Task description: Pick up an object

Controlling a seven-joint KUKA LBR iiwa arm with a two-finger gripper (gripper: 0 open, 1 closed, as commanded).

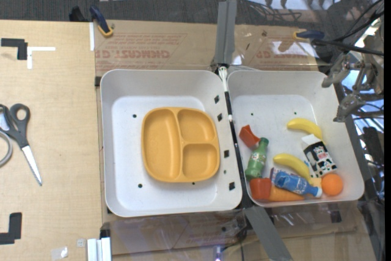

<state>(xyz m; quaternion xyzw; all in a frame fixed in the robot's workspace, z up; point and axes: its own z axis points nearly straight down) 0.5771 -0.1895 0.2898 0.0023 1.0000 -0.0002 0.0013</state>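
Observation:
The right bin (275, 101) holds a heap of toy food along its near side. In it are two bananas (304, 126) (292, 164), a green bottle (257, 158), a red piece (248, 136), a cow-patterned carton (319, 156), an orange (332, 184), a blue bottle (295, 182), a red cup (259, 188) and a carrot (287, 194). My gripper (346, 92) hangs at the bin's far right rim, above and to the right of the upper banana. It touches none of the objects.
In the left bin (122, 131) lies a yellow divided plate (180, 145). Scissors (21, 137) rest on the bench at far left. Cables and metal framing crowd the right edge beside the gripper. The far half of the right bin's floor is bare.

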